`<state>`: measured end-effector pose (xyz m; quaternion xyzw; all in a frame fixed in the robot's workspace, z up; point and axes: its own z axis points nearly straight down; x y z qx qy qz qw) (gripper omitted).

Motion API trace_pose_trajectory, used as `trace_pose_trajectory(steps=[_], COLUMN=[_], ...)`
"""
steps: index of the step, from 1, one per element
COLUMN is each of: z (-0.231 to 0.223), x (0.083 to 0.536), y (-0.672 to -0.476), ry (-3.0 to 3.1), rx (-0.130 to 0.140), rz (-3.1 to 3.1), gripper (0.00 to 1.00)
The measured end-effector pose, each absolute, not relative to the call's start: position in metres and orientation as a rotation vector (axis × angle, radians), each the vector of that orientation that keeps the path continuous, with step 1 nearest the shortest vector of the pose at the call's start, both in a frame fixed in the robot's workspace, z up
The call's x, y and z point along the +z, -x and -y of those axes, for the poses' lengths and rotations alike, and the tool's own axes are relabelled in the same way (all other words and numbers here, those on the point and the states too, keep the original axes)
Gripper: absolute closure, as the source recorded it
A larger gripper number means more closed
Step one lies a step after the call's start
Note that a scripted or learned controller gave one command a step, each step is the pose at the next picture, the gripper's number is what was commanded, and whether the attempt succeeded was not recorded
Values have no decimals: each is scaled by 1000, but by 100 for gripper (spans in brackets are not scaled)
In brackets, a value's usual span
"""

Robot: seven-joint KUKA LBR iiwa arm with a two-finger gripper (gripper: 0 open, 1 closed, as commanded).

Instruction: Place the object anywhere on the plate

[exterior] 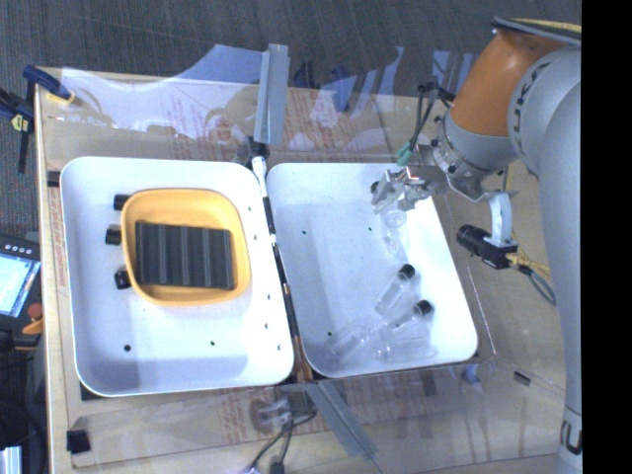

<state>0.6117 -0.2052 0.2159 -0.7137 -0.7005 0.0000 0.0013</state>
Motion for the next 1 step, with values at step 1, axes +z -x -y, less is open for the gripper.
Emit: trace_pose_trajectory(steps=[1], z=[116], x=[220], y=[-615], ry=[2046], rx=[4], rz=[2378], gripper=[100])
